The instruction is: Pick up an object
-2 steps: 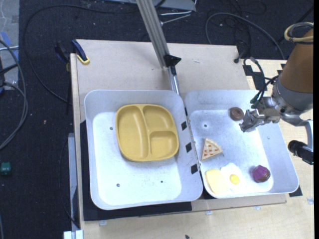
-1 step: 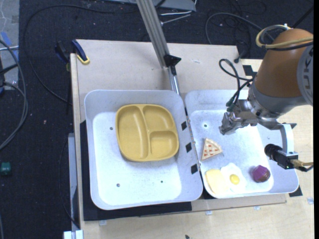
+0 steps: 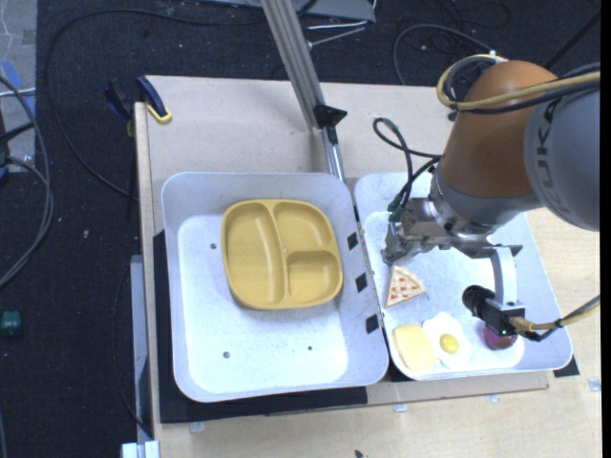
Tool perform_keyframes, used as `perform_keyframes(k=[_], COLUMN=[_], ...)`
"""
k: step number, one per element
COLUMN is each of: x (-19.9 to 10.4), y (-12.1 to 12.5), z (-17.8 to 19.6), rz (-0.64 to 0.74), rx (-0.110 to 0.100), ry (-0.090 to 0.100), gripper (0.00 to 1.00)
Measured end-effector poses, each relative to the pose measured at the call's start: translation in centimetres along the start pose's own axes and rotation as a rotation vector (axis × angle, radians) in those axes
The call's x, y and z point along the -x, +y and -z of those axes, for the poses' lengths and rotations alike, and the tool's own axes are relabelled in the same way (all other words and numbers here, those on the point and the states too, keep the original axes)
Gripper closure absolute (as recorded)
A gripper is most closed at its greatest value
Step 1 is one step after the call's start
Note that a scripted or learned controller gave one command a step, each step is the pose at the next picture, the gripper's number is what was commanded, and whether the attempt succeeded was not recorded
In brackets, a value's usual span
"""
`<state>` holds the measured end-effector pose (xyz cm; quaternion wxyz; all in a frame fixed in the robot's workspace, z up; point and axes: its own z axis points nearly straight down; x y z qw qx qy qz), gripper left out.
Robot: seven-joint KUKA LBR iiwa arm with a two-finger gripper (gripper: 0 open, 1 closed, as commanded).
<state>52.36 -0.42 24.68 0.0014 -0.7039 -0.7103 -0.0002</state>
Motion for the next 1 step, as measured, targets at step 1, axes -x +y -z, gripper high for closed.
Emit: perform_keyframes(k=[1], x=[-5.64], y=[-0.45], z=[0.55], rz=[0.001], rx=[0.002], ry=[0.0], gripper=[1.0])
